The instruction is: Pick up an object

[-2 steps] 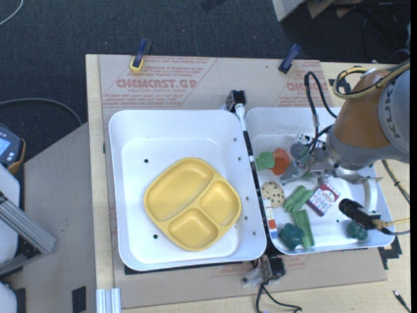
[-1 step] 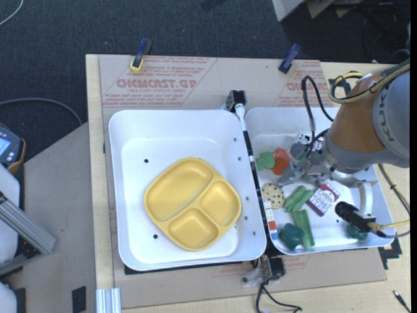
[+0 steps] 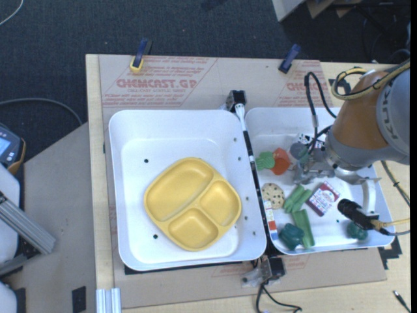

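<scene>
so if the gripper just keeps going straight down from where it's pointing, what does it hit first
Probably the green pieces lying just below the gripper in the right bin, with the orange item close beside it. Depth is hard to judge from this slanted view, so this is a guess.

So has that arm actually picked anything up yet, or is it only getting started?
Done so far: the arm has reached into the right bin, and its gripper sits low among the toys, close to the orange piece and green pieces. In hand: nothing I can see between its fingers. Left: gripping one item and lifting it out. The yellow divided tray lies in the left bin.
</scene>
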